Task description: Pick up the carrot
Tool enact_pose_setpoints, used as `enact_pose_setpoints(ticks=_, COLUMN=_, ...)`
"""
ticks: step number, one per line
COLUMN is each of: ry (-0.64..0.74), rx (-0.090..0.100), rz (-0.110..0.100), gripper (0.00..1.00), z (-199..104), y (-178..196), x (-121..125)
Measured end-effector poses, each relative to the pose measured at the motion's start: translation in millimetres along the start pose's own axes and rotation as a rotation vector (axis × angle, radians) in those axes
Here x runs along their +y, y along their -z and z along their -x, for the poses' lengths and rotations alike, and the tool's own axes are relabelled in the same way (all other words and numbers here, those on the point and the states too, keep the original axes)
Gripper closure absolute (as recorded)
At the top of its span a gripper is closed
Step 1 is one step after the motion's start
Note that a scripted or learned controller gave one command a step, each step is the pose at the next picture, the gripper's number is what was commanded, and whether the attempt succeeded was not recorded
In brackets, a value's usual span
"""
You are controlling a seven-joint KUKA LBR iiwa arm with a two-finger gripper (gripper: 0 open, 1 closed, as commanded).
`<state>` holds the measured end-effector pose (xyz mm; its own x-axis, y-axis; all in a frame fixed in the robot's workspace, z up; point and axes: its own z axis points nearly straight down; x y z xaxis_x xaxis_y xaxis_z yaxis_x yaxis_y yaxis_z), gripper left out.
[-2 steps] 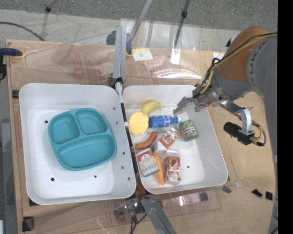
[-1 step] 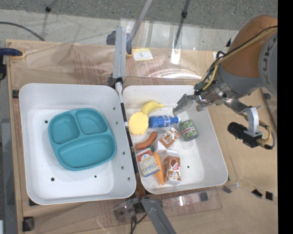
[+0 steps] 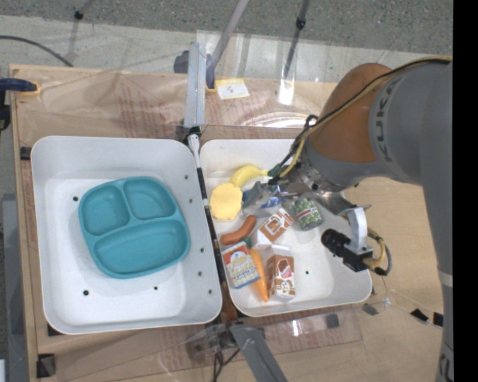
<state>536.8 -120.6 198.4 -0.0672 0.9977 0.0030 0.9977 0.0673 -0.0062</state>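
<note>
The carrot is a slim orange piece lying near the front of the right bin, wedged between two snack packets. My gripper hangs over the bin's upper middle, beside a yellow round piece and a yellow banana. It stands well behind the carrot and apart from it. The grey arm with its orange band covers the bin's back right corner.
A sausage, a green packet and brown-and-white packets crowd the right bin. The left bin holds a teal divided plate. A black fitting on the arm sticks out over the right bin's right side.
</note>
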Motion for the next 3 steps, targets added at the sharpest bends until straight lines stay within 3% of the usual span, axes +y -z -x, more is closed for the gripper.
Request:
enact_pose_setpoints(ticks=1, ry=-0.297, rx=0.001, rz=0.001, gripper=0.0, z=-7.4, y=6.9, x=-13.1)
enact_pose_setpoints(ticks=2, ry=-0.232, rx=-0.001, rz=0.003, gripper=0.0, z=-2.5, y=26.8, x=8.8)
enact_pose_setpoints(ticks=3, ry=-0.391, rx=0.001, rz=0.0, gripper=0.0, z=-27.5, y=18.4, x=-22.3)
